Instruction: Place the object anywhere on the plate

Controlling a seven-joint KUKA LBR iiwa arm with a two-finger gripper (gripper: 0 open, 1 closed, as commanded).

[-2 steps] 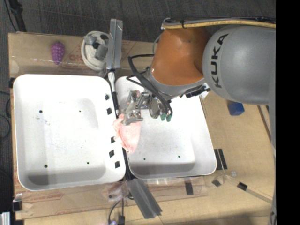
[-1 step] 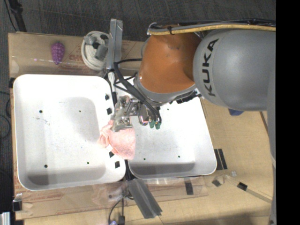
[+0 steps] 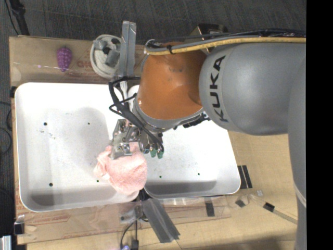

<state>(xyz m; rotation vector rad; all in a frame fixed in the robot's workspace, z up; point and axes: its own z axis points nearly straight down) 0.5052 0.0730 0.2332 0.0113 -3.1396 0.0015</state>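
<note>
Task looks unfinished: the cloth [image 3: 122, 172], pink & crumpled, lies on the left bin's [image 3: 36, 139] floor at its right edge, w/ the gripper [image 3: 126, 145] touching its top; can't tell if the fingers are apart or clamped on it. No plate identifiable, so lift & drop-off both seem left to do. Arm [image 3: 218, 87] covers much of the right bin [image 3: 223, 165]; a purple grape bunch [image 3: 64, 58] sits on the bench above the left bin, well apart from the cloth.

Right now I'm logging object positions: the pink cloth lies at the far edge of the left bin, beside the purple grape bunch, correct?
Not quite. The camera view shows the pink cloth at the left bin's near edge, under the gripper. The purple grape bunch sits outside the bin, on the bench beyond its far edge.
</note>
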